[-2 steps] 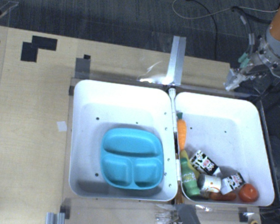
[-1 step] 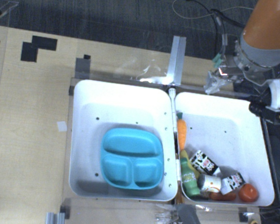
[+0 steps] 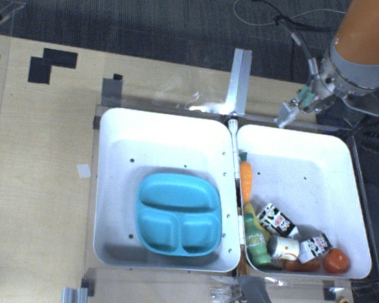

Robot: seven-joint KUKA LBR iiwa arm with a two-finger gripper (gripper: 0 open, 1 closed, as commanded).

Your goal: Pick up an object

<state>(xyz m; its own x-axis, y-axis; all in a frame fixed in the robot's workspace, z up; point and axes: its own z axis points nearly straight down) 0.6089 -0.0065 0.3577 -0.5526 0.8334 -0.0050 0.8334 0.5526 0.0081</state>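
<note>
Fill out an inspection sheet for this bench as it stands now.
Surface: bench bearing left bin and right bin.
Job's things: carrot, green bottle, cow-print carton and tomato clustered along right bin's near edge.
Clutter: blue divided tray in left bin.
Grippers: gripper above right bin's far rim, holding nothing visible.
Cables: loop on floor behind.
Surroundings: dark carpet.

The tool (image 3: 295, 110) hangs above the far rim of the right bin (image 3: 310, 153). Below it, at that bin's near end, lie a carrot (image 3: 245, 178), green bottle (image 3: 255, 242), cartons and tomato (image 3: 335, 261). Down-left, the left bin (image 3: 116, 173) holds a blue tray (image 3: 178, 213).
</note>
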